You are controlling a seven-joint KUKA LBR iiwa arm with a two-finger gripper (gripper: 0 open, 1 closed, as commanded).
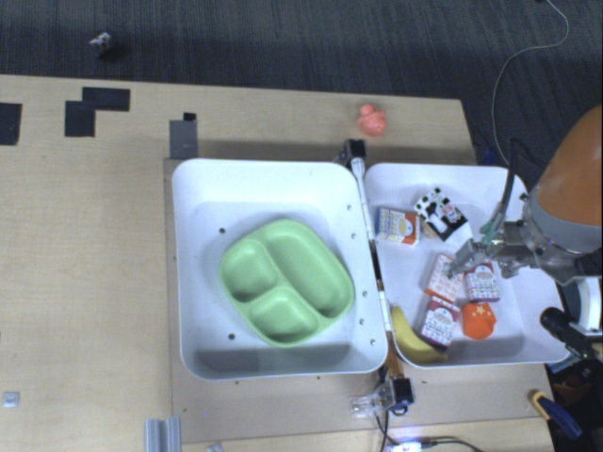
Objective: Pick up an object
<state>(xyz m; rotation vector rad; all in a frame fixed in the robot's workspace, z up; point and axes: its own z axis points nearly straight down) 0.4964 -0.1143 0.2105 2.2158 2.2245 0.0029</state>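
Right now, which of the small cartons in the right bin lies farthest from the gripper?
The carton at the bin's upper left, beside the divider. The other cartons cluster right under the gripper.

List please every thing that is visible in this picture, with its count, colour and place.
bins: 2, white, side by side on the bench
divided plate: 1, green, in the left bin
banana: 1, yellow, right bin's near left corner
small cartons: 4, white with red or orange print, in the right bin
orange object: 1, right bin, near edge
black-and-white object: 1, right bin, far side
pink object: 1, on the bench behind the bins
arm: 1, grey and orange, over the right bin
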